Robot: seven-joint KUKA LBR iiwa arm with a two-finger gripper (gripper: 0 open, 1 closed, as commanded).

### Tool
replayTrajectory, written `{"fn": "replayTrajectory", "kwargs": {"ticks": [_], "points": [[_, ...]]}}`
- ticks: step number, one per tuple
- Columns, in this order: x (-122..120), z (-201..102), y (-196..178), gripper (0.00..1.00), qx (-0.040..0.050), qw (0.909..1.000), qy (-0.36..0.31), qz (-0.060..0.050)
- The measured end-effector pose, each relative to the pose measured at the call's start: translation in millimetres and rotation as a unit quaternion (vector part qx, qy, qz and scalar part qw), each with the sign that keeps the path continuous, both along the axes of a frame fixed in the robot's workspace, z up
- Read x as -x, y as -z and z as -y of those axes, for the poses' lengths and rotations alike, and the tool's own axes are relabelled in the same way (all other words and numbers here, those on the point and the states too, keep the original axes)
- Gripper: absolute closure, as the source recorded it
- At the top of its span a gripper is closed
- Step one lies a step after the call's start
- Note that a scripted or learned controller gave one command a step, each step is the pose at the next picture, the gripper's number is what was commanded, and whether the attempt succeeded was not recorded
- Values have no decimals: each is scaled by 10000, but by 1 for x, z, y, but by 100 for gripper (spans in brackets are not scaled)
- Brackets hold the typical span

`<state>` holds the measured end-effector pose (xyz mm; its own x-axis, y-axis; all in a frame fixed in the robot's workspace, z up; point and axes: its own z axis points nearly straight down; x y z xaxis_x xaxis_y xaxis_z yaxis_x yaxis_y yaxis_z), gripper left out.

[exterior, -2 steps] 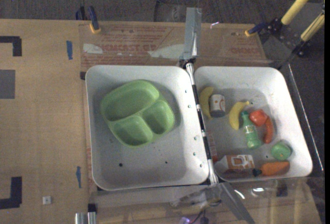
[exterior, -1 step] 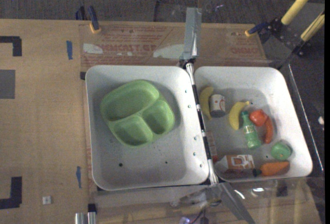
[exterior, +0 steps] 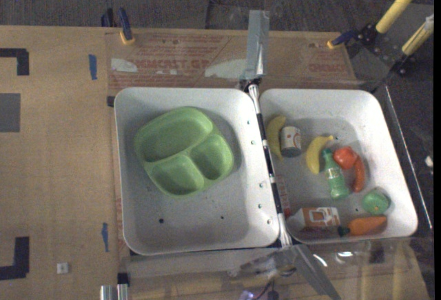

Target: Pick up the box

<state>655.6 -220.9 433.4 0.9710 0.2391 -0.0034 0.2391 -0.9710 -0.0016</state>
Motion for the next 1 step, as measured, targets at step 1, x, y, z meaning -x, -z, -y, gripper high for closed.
{"fn": "replayTrajectory", "kwargs": {"ticks": [1], "points": [[87,-25,303,0,-15,9999,162,-13]]}}
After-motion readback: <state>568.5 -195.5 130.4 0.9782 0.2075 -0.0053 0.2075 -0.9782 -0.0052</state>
